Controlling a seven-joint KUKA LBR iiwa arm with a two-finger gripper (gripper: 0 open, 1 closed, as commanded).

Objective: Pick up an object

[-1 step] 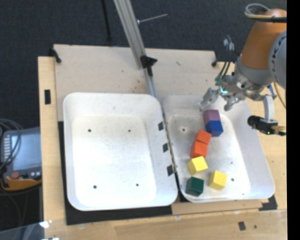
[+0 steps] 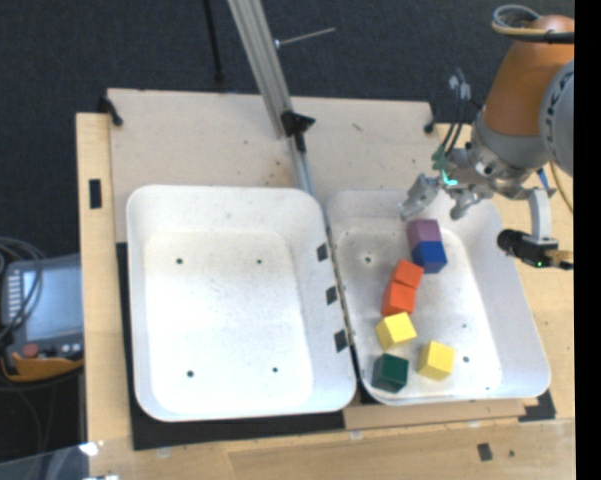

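Hovering over the far end of the right bin, we are carrying the gripper above the blocks, its two grey fingers spread apart with nothing between them. We are judging that this height and spread suit a descent onto one block, most likely the nearest, the purple block, which is lying just below and slightly inward of the fingertips.

All the candidates for picking are sitting in this right bin, strung from its far end towards its near left corner. We are counting seven: one purple block, one blue block touching it, two orange blocks pressed together below that, two yellow blocks, and one dark green block close to the near left wall. Because the purple, blue and orange ones are crowding each other, we are expecting the fingers to have little room to slip beside any single one; the lower yellow block is standing apart and looks easier.

We are also seeing the left bin beside it, making two bins, and one slanted metal pole rising behind them.
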